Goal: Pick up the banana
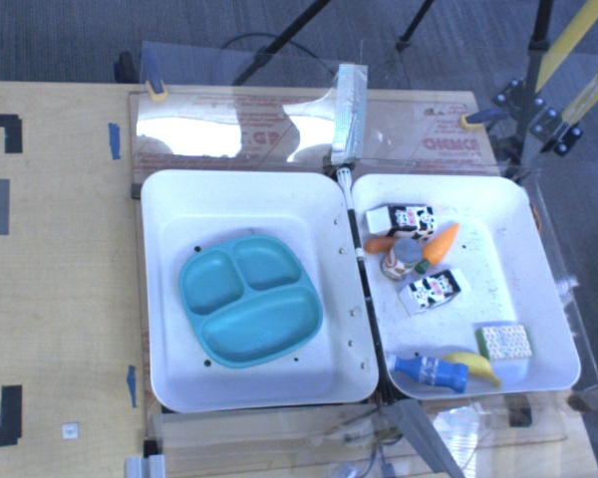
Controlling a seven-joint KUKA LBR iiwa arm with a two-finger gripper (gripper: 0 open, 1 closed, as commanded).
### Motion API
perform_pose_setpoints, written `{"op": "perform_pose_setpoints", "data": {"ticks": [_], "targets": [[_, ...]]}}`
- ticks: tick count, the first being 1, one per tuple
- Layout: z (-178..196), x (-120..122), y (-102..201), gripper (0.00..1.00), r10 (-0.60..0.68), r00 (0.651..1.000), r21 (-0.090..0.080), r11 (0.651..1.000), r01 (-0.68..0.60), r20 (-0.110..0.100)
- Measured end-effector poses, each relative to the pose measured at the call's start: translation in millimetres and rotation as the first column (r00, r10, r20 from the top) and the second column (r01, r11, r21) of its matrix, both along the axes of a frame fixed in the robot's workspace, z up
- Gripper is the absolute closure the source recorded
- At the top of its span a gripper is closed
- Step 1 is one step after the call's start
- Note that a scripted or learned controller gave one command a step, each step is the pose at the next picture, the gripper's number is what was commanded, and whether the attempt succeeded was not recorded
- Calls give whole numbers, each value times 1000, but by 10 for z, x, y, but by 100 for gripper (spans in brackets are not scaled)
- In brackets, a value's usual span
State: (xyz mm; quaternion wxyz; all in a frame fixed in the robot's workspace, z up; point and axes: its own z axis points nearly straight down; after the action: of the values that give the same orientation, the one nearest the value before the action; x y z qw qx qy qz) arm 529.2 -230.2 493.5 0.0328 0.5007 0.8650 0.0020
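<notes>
Banana (477, 365) in right bin (548, 267), touching blue bottle (432, 371), ungrasped.

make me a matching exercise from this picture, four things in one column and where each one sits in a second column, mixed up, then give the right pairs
Things:
1. banana
2. teal divided plate
3. carrot
4. blue bottle

Places:
A. middle of the left bin
B. near front edge of the right bin, between the blue bottle and the sponge
C. upper part of the right bin, beside the cow-print cartons
D. front edge of the right bin, lying on its side left of the banana

Pairs: 1-B, 2-A, 3-C, 4-D
</notes>
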Motion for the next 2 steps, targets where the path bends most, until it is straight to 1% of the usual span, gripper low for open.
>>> {"op": "perform_pose_setpoints", "data": {"ticks": [2], "targets": [[237,22,-10,100,2,1000,-8,1000,-2,15]]}}
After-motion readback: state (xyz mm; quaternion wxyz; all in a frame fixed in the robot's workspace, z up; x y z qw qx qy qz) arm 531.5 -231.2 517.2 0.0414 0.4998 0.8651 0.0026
